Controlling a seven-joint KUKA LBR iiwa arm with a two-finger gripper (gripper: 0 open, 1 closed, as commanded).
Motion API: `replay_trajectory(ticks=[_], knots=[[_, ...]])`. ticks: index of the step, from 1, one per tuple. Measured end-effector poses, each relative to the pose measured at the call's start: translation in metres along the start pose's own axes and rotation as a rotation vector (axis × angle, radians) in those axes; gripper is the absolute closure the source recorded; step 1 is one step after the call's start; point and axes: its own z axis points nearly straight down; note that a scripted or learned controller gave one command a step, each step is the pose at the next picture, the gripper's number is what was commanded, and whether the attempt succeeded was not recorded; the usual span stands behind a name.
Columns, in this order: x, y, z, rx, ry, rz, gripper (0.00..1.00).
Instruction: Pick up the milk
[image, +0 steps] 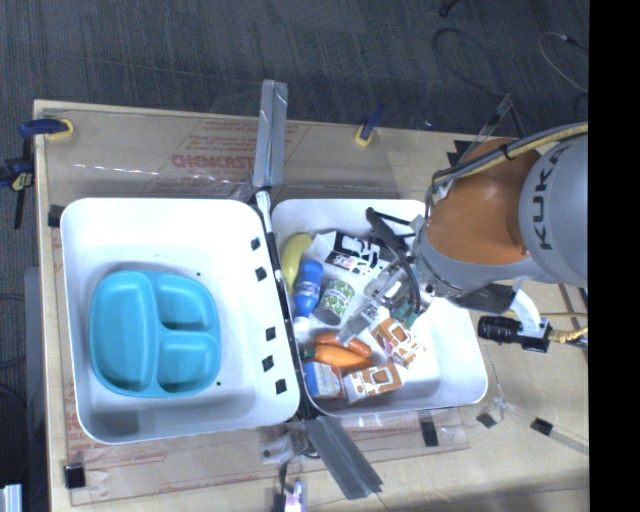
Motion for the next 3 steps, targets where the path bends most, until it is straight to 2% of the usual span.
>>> replay_trajectory(ticks=[1, 2, 3], knots=[[-0.034, -0.052, 0.084, -0.012, -0.019, 0.275, 0.0], [-0.035, -0.051, 0.074, -0.013, -0.02, 0.27, 1.0], [-0.004, -0.045, -0.038, 0.001, 0.001, 0.495, 1.0]])
